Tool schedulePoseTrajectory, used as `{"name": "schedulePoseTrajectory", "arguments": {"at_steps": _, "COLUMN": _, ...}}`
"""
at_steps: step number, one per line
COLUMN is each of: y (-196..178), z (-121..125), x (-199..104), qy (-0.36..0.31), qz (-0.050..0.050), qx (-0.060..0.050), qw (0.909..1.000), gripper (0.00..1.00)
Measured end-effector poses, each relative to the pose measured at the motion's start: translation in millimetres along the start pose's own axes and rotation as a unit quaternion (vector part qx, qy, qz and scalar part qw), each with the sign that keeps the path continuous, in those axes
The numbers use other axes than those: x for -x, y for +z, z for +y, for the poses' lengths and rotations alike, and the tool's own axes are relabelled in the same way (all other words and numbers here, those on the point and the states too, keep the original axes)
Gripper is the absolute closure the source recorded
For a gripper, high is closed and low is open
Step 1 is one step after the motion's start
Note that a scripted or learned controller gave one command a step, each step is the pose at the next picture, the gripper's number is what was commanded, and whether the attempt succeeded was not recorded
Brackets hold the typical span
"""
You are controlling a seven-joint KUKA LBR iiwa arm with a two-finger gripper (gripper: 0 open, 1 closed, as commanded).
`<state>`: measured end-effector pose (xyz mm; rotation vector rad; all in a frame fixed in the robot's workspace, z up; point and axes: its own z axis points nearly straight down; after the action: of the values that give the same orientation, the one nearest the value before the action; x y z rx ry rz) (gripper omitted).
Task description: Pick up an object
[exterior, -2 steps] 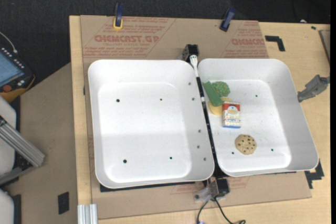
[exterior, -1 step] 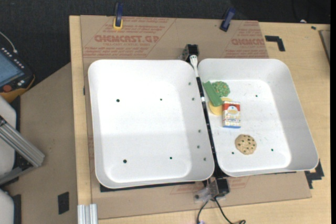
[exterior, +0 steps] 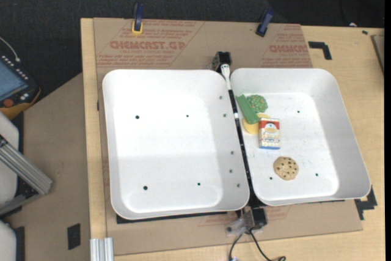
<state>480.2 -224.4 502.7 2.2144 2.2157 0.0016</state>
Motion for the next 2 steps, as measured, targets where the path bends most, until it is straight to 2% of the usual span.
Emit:
{"name": "schedulePoseTrajectory", "arguments": {"at_steps": 1, "y": -35.7, "z": 0.5, "x": -71.8, "qy": -0.004, "qz": 0.002, "qx": 0.001, "qw": 1.0, "gripper": 1.0}}
{"name": "schedulePoseTrajectory", "arguments": {"at_steps": 2, "y": 58.0, "z": -1.3, "x": -136.6, "qy": -0.003, "qz": 0.004, "qx": -0.009, "qw": 0.9999, "gripper": 1.0}}
